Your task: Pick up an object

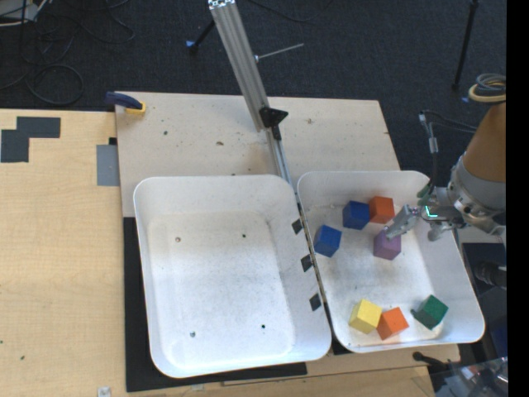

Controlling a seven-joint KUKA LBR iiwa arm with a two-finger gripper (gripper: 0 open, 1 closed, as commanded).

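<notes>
Scanning from the left, the left bin (215, 279) offers nothing to lift, so the work lies in the right bin (450, 304). Nearest the divider sits a blue cube (327, 240), with a second blue cube (356, 214) just up and right of it, touching or almost touching an orange cube (381, 208). Below these, near the front wall, a yellow cube (365, 314) lies against another orange cube (393, 322), and a green cube (431, 311) sits a little further right.

The likely target is the purple cube (386, 245), near the bin's middle and apart from its neighbours. The gripper (400, 225) hangs right at that cube's upper edge, reaching in over the right wall. Whether the fingers are apart or closed cannot be told; they are too small and blurred against the cube, and nothing shows the cube between them.

To do this step well, I judge the fingers should straddle the purple cube squarely across two flat faces, come down low enough to seat past its top edge, then close before any lift. An off-centre descent could nudge the cube aside instead of catching it.
</notes>
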